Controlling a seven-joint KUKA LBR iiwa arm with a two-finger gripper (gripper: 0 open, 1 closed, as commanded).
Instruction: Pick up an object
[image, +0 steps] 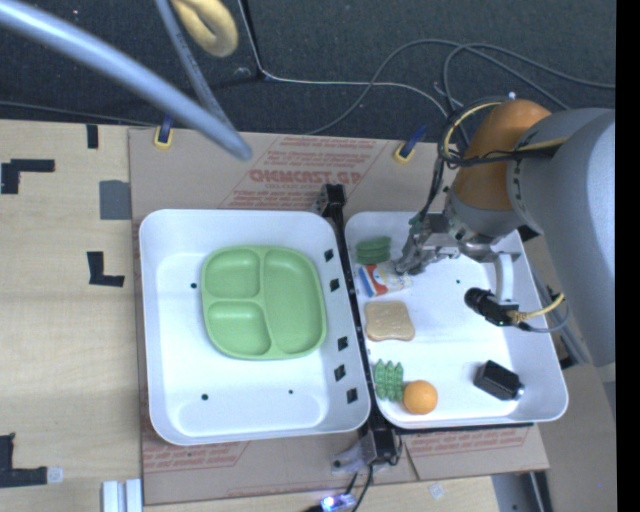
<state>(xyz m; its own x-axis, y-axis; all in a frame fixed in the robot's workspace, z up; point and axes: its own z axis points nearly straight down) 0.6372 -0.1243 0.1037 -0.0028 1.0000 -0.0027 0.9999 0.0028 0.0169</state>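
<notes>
Hand (405, 262) low over right bin (530, 345), fingertips indistinct.

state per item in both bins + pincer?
green divided plate: flat, upright, in left bin
bread slice: flat in right bin
orange: resting near front wall, beside green leafy piece
black block: lying near right wall
green round piece: at back left corner
pincer: low over right bin, holding nothing visible

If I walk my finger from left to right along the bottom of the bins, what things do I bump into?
Green divided plate → green leafy toy → orange ball → black block.
</notes>
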